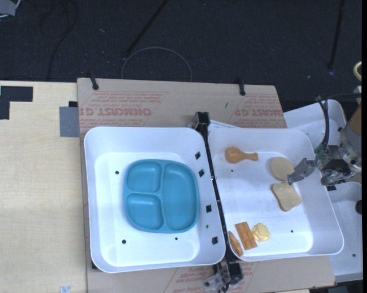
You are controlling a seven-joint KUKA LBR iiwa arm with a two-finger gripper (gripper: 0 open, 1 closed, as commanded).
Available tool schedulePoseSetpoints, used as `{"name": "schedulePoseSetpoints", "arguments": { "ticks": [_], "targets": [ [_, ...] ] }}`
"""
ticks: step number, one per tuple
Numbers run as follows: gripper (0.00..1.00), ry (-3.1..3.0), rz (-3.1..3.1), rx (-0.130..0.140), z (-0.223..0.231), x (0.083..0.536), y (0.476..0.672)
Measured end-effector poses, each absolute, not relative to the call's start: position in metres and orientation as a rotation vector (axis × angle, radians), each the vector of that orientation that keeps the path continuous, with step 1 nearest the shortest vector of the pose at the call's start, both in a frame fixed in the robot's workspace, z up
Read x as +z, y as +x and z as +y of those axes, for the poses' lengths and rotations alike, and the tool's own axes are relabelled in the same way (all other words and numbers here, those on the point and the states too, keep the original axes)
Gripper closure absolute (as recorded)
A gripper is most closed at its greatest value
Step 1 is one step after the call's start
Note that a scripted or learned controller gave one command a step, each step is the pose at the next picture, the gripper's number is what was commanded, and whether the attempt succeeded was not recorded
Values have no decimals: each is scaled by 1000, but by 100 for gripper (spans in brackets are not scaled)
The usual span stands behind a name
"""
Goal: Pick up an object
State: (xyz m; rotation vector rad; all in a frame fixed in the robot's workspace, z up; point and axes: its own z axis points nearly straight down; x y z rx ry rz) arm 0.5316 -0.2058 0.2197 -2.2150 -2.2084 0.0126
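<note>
Jaws (305, 170) at right bin's (320, 237) right side; open or closed: cannot tell, blurred, nothing seen gripped. Nearest targets: tan round piece (281, 167) touching jaw tip on left, toast-like slice (286, 196) just below.

Risks: two pieces lie close, so descent may nudge one or catch both; flat slice may slip from pinch; bin wall just right of jaws may block wrist.

Around: drumstick-shaped toy (239, 155) farther left; orange sticks (243, 237) and yellow lump (261, 231) well below. Blue divided plate (161, 195) in left bin (104, 157), beyond divider.
</note>
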Motion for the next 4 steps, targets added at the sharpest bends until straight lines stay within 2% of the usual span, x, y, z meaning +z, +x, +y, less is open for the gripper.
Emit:
{"name": "schedulePoseSetpoints", "arguments": {
  "ticks": [1, 2, 3, 4],
  "targets": [
    [0, -2220, -2219, 2, -206, 227, 534],
    [0, -2216, -2216, 5, -206, 163, 531],
    [0, -2212, -2220, 4, -199, 108, 539],
    [0, -2224, -2224, 1, -200, 90, 541]
  ]
}}
